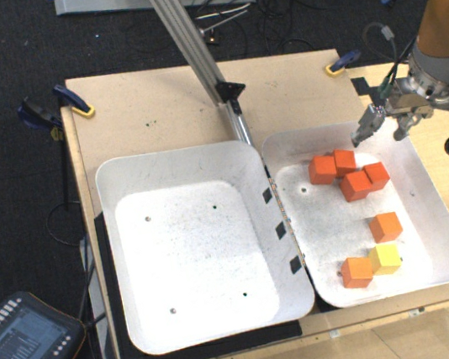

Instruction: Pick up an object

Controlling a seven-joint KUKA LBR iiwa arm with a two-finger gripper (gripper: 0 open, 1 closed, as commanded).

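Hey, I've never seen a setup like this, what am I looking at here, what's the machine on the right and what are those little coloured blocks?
This is one camera above a workbench, looking down at a slant. The machine entering from the right is a robot arm; its two-finger gripper is open, holds nothing, and hovers over the far right part of the right bin. That shallow white bin holds small cubes: four orange cubes clustered near the top, one orange cube lower down, and another orange cube touching a yellow cube. The left bin sits beside it. The arm's job is to pick one up.

Orange blocks (pixel 349 172) crowd the right bin (pixel 434 207); its centre is open.
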